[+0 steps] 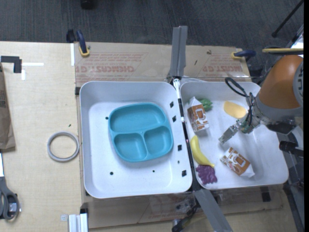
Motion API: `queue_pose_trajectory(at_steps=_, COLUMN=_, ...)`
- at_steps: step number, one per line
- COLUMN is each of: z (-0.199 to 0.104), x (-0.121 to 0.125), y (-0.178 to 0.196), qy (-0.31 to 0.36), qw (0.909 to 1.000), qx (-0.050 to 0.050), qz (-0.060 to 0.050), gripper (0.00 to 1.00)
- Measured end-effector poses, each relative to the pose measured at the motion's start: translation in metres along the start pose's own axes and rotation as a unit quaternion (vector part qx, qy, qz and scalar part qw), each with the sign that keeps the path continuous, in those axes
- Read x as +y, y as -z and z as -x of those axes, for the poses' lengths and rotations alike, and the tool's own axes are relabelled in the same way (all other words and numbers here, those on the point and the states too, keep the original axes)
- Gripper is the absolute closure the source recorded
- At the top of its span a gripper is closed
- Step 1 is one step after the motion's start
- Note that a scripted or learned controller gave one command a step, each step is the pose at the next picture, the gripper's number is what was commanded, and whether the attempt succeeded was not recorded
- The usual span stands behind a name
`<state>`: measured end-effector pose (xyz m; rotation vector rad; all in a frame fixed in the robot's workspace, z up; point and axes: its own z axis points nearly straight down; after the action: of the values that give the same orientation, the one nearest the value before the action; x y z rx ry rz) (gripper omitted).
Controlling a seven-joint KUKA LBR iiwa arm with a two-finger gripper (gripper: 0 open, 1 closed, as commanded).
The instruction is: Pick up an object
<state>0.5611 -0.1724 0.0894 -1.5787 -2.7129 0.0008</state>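
Light falls evenly and fairly brightly from above on the desk [38, 110], and the two white bins [96, 178] come close to washing out along their rims. Shadows are soft and short: a faint one lies under the blue tray [140, 129], another gathers along the inside of the left bin's far wall. The floor [145, 8] beyond the desk's far edge is dim. The arm [285, 83] at the right looks slightly soft. Small print on the packets [198, 117] is unreadable. Straight edges show little bending.
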Motion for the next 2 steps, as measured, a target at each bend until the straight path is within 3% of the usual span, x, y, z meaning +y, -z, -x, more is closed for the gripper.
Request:
queue_pose_trajectory(at_steps=1, z=-0.028, x=-0.08, y=0.039, qy=0.001, qw=1.0, qx=0.001, qz=0.0, gripper=0.0)
queue_pose_trajectory(at_steps=2, z=-0.035, x=-0.067, y=0.138, qy=-0.079, qw=0.9969, qx=-0.001, qz=0.0, gripper=0.0)
